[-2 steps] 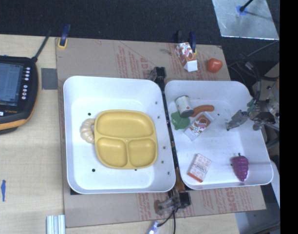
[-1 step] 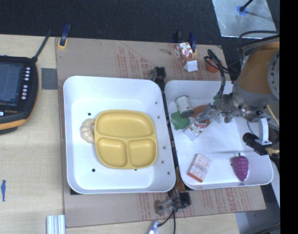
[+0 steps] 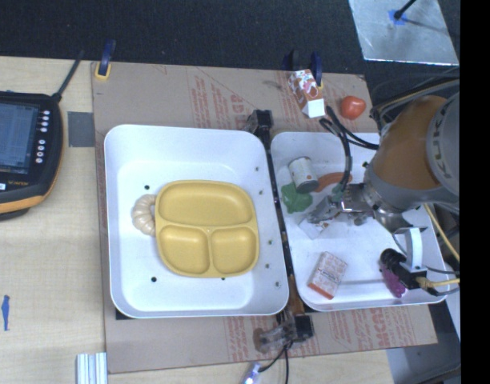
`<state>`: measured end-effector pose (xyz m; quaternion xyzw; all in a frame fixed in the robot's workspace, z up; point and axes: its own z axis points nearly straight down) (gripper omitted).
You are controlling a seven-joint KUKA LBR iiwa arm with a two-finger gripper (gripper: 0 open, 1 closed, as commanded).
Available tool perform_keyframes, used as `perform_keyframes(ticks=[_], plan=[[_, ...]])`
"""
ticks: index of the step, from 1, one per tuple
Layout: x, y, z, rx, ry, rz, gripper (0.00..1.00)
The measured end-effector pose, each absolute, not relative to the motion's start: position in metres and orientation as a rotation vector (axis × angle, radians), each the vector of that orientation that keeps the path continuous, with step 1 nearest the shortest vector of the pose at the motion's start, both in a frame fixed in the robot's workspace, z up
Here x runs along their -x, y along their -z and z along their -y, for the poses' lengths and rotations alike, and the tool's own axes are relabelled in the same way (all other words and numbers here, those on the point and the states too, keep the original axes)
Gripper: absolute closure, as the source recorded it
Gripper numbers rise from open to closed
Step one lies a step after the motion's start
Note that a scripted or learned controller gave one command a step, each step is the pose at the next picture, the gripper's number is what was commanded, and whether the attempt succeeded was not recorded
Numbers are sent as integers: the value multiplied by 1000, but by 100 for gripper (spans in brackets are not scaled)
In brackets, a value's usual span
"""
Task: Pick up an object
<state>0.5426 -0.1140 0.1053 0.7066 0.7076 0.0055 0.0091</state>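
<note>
Tool [image 3: 321, 213] low in the right bin [image 3: 353, 294], near its left wall by a green item [image 3: 295, 198] — reaching step; grip state unclear — next, close and lift.

Even, bright overhead light falls on the bench [image 3: 61, 270], and both white bins glare a little, the left bin [image 3: 189, 154] most. Shadows are soft and short. The picture is grainy and slightly soft; the arm [image 3: 413, 154] looks blurred.
</note>
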Motion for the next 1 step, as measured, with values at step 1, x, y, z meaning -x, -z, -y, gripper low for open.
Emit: perform_keyframes(ticks=[1], plan=[[-545, -119, 110, -2201, -28, -2222, 100]])
